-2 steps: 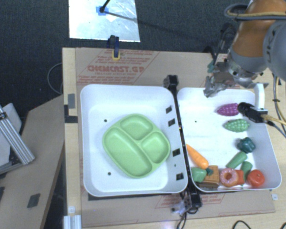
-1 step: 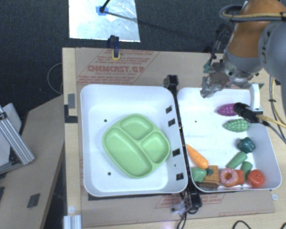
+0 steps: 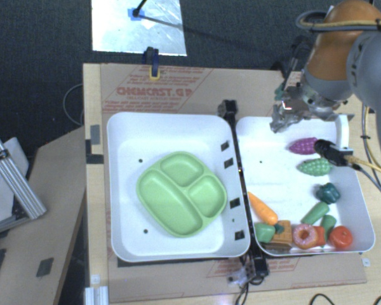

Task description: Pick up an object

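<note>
Dark carpet surrounds the bench, where the right bin (image 3: 261, 146) holds toy food along its near and far-right parts. Whether the gripper (image 3: 284, 116) is open or closed cannot be told; it hovers over the bin's back edge. Descending squarely over one isolated piece would likely work best. The purple grape bunch (image 3: 303, 146) lies nearest, just right of and below the gripper, clear of it.

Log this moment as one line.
task: pick up an object | hand: over right bin's far edge, holding nothing | nearest: purple grapes | left bin: green plate
</note>
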